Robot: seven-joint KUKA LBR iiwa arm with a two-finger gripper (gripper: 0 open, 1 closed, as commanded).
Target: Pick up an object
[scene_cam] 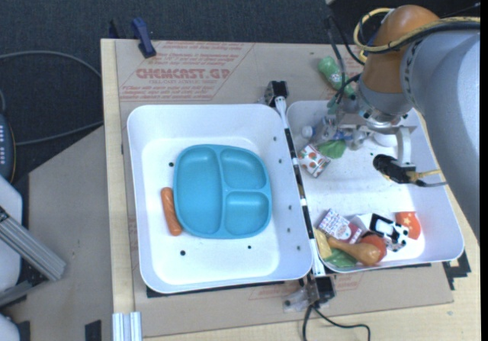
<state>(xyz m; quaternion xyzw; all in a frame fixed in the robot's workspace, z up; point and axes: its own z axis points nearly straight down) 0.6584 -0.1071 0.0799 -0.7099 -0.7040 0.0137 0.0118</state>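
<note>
I have the tool [341, 132] low in the right white bin's [446, 244] upper left corner — I cannot tell how its jaws stand. A green soft object [333, 149] sits touching it just below, a small red-and-white carton [313, 160] just left of that. One blue divided plate [223, 190] and one orange sausage-shaped toy [171, 210] lie in the left white bin [145, 133] — two bins on the counter.

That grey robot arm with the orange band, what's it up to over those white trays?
It is trying to pick up an object. Its hand is lowered into the far end of the right shallow white bin, beside a small red-and-white carton and a green item. The left white bin holds a blue divided plastic plate and an orange toy sausage.
</note>
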